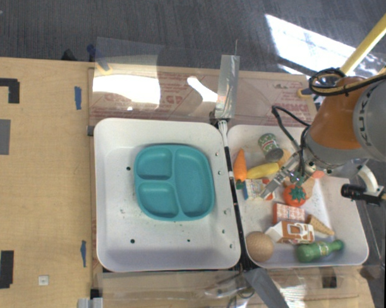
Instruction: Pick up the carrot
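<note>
Carrot (240, 164), orange, short and tapered, against right bin's left wall; hand (275, 183) nearby, spread unclear.

Carrot (240, 165): a small orange, tapered toy lying flat near the left wall of the right bin (357, 250), long axis roughly parallel to that wall, pointed end toward the bin's far edge, free of any grasp.

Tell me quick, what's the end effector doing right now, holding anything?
End effector: over the right bin, beside the carrot; open or closed cannot be told, and nothing visibly held.
</note>
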Tool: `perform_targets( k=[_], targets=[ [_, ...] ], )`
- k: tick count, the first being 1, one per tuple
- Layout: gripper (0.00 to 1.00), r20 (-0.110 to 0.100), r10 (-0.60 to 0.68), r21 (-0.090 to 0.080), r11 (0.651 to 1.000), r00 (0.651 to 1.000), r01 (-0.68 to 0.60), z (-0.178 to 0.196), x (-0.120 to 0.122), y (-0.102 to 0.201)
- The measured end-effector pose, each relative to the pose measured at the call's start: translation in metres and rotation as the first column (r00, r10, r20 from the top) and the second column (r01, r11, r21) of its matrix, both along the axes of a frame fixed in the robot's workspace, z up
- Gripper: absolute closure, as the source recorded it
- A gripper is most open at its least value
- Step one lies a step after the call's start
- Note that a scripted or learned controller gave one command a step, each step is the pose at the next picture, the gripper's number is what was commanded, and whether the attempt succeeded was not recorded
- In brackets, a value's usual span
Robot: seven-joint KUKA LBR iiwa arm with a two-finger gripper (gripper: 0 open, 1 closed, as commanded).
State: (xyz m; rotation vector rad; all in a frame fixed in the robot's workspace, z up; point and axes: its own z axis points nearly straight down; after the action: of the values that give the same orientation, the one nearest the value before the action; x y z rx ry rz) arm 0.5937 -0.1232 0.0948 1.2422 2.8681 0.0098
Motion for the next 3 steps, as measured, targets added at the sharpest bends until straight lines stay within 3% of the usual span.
perform_targets(
  k=[1,2,3],
  targets=[
    [0.0,0.001,-0.401,0.003,0.916,0.916,0.401,-0.001,0.009,0.022],
    [0.0,-0.008,-0.327,0.005,0.945,0.945,0.327,0.094,0.037,0.089],
    [0.0,-0.021,-0.323,-0.002,0.946,0.946,0.323,0.087,-0.01,0.062]
  ],
)
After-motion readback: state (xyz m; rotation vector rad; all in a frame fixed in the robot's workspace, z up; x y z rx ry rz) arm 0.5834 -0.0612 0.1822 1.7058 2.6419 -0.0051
